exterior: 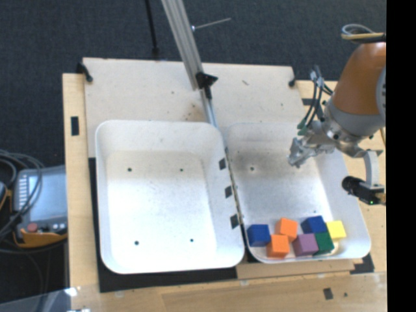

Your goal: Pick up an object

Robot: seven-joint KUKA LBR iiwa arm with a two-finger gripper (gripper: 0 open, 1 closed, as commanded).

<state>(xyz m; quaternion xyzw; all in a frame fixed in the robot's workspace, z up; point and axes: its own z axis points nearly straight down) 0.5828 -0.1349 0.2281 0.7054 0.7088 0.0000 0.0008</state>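
- The tool (298, 155) hangs over the upper part of the right bin (273, 194), near its far right side, at the end of the grey and orange arm (361, 90) that comes in from the right; I cannot tell how it is set, and nothing is seen held in it.
- Below the tool the floor of the right bin is bare white, speckled with dark marks.
- The blocks lie well apart from the tool, bunched along the near edge of the right bin: a blue block (259, 234) at the left, an orange block (288, 227) beside it, another orange block (279, 245) just in front, then a purple block (304, 244), a green block (324, 242), a second blue block (314, 225) and a yellow block (336, 229) at the right end.
- The left bin (162, 194) lies just beside the right one.
- Both bins rest on the surface (149, 90), where a slanted metal rail (185, 38) rises behind them.
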